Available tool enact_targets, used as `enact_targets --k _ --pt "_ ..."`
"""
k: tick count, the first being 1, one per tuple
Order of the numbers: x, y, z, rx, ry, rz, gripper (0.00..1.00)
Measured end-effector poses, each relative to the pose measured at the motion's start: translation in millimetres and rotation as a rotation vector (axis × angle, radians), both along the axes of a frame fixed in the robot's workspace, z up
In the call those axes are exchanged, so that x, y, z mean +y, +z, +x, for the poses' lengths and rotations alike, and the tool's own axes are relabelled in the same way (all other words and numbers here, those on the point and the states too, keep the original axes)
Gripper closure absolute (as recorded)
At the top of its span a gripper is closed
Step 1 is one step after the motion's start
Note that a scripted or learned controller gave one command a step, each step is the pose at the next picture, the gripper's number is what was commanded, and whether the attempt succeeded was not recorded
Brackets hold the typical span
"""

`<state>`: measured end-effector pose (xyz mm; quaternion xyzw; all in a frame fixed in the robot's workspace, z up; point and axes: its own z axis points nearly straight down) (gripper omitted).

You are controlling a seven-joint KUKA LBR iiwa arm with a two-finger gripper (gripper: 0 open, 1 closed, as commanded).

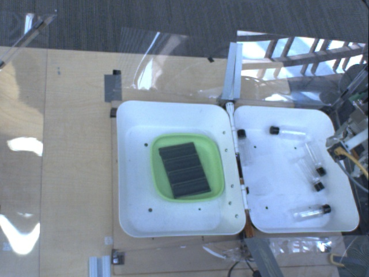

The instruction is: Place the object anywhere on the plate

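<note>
The clear vials (310, 212) lay scattered in the right bin (277, 209), well apart from the green plate (214, 154). The hand (345, 144) sat at the edge, its grip impossible to tell; transparent, round tubes probably risked slipping or rolling away.

This looks like a robotics lab or test cell. A pale wooden tabletop (69, 154) carries two shallow white bins (132, 212) bolted side by side, ringed by clear plastic guard panels (155, 62) that catch the light. Metal brackets (112, 85) sit at the tabletop's far and near edges, cables (351, 154) hang at its right edge, and dark carpet (144, 10) lies beyond its far edge.
</note>
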<state>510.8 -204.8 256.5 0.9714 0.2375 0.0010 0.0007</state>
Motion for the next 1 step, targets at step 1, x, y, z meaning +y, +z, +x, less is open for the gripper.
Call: enact_targets --k 1 --pt "-0.7 20.8 -22.1 -0.003 -0.051 -0.001 0.00"
